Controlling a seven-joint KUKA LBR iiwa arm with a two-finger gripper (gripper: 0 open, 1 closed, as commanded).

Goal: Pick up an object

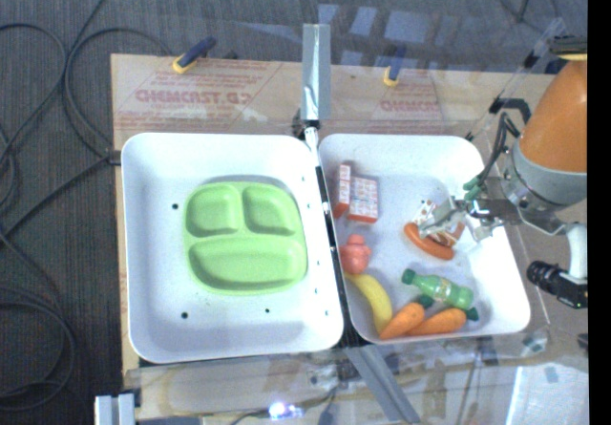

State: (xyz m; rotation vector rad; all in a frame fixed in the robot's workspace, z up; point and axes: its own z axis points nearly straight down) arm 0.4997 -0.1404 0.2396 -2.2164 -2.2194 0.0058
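Seen from above at a slant, two shallow white bins sit side by side on a brown desk (143, 103), with the left bin (143, 251) holding a green divided tray (246, 234) at its centre. The tray has three compartments, two small ones toward 12 o'clock and one wide one toward 6 o'clock.

The right bin (501, 289) carries the loose objects. A small red-and-white carton (364, 200) lies near the bin's 11 o'clock corner, with a narrower box (342, 188) just beside it toward 9 o'clock. A pink round toy (356, 254) sits below them, touching the top of a yellow banana (372, 297) that curves toward 5 o'clock. Two orange carrots (426, 320) lie along the bin's 6 o'clock edge, and a green bottle (440, 288) rests tilted just above them.

The grey arm with its orange band (565, 122) reaches in from 3 o'clock. Its tool (449, 220) hangs low over the right bin's 3 o'clock half, directly over an orange-red flat object (428, 241) that lies on the bin floor. Metal parts of the tool overlap the top of that object; whether the tool is open, closed or gripping anything cannot be told from this angle.

Blue-and-yellow clamps (194, 54) pin the desk's far edge at 12 o'clock, and black cables (57, 127) trail across the grey carpet at 9 o'clock.
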